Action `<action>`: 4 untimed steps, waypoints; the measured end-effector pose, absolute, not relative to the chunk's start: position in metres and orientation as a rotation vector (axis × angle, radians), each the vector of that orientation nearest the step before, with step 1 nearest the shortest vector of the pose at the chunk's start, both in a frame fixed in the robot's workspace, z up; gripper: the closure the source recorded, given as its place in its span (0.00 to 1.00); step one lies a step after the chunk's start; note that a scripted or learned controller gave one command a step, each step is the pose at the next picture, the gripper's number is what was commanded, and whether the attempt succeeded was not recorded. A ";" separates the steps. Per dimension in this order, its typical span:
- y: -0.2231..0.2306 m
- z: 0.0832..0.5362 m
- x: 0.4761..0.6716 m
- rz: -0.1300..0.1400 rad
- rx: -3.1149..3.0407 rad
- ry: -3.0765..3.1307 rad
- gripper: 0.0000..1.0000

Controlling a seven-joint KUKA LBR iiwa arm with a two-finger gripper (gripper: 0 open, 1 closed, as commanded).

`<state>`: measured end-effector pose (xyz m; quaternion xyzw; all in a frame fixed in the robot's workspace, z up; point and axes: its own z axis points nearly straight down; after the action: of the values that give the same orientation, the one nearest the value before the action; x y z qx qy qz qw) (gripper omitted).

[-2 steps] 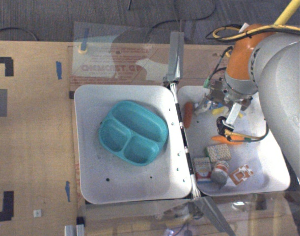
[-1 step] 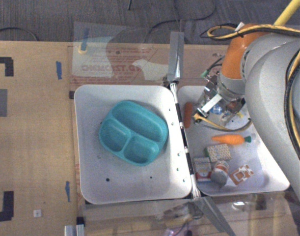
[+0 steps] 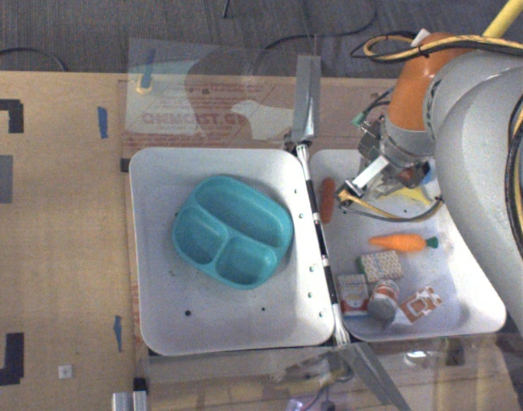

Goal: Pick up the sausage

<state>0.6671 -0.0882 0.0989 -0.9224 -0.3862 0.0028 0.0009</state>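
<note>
Likely the sausage (image 3: 327, 199) is light, slightly soft and smooth-skinned, so I judge it may roll or slip; I would take it across its middle. It is a short reddish-brown rod lying along the right bin's (image 3: 466, 315) left wall. My gripper (image 3: 389, 176) hangs near it; how wide it stands I cannot tell.

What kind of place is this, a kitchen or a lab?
Likely a robotics lab: a robot arm above the right bin, a toy carrot in it, blue tape on the bench.
</note>
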 end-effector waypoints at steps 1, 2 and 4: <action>-0.116 0.089 0.619 -0.009 -2.556 -1.831 1.00; -0.071 0.225 0.646 -0.003 -2.145 -2.299 1.00; -0.014 0.185 0.660 0.000 -2.143 -2.296 0.00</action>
<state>0.6596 -0.0140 0.1853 -0.6823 -0.7311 -0.0001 0.0002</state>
